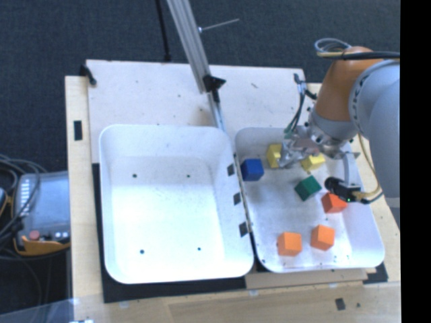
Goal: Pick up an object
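Right bin: I see two orange cubes nearest, a third orange one and a green cube behind them, then blue. Farthest back, the jaws sit low between two yellow cubes. I can't tell their state. Left bin alongside.

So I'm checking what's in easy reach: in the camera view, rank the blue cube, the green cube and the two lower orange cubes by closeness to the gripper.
1. Blue cube, left of the gripper.
2. Green cube, just below it.
3. Lower orange cubes, near the bin's front; too close to call.
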Controlling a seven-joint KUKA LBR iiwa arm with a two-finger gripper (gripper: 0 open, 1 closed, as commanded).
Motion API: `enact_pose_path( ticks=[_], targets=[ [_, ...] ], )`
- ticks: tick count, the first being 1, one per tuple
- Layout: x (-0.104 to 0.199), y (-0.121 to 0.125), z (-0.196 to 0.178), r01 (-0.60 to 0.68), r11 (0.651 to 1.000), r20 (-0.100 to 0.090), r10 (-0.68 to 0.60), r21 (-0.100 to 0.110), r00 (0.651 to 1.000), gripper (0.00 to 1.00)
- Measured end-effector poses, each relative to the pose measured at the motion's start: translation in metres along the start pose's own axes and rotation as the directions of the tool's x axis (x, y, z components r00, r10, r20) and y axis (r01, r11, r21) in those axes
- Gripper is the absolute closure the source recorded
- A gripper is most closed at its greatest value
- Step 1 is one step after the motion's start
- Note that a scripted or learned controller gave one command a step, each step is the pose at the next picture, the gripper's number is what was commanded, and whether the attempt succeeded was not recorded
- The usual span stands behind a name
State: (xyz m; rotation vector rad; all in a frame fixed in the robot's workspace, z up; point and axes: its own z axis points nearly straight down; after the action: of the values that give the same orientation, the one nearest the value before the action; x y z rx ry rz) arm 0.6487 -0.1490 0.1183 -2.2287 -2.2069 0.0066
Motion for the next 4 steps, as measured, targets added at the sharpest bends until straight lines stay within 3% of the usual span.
enact_pose_path(
  ticks=[2,4],
  targets=[
    [-0.005,0.005,-0.100,0.005,1.000,0.002,-0.005,-0.014,1.000,1.00],
    [0.099,0.006,-0.108,0.017,1.000,-0.001,-0.017,-0.005,1.000,1.00]
  ],
)
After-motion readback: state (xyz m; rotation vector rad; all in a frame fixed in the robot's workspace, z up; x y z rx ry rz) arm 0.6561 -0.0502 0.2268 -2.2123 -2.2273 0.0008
